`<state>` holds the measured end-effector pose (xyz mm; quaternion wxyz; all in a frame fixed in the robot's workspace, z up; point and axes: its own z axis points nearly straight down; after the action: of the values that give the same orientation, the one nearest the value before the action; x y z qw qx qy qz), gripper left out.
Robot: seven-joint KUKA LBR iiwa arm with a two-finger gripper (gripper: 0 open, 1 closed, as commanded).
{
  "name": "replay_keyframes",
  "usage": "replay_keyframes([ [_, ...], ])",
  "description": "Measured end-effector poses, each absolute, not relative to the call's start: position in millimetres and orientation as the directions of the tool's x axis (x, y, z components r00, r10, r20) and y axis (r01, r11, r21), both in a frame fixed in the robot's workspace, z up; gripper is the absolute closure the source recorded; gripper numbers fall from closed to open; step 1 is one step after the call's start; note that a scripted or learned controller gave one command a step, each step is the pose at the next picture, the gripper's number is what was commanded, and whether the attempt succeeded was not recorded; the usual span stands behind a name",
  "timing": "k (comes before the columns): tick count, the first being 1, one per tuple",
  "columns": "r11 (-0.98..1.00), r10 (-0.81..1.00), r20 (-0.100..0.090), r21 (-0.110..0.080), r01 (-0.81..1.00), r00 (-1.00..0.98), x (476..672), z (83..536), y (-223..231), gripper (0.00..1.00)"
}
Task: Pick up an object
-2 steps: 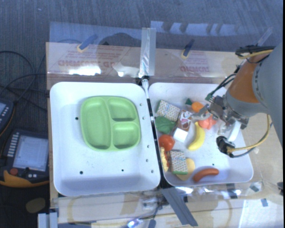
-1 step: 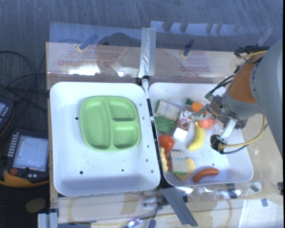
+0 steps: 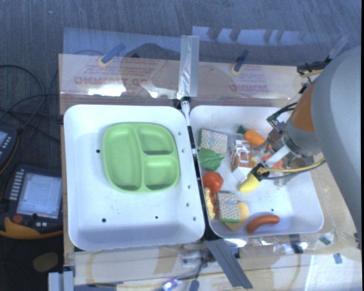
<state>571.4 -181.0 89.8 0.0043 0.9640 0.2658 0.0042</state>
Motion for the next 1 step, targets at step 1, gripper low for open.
replay_keyframes([
  [1,-0.915,0.404,-0.004,-0.002,0.404,0.915,555.7,103.1,-191.7,0.00],
])
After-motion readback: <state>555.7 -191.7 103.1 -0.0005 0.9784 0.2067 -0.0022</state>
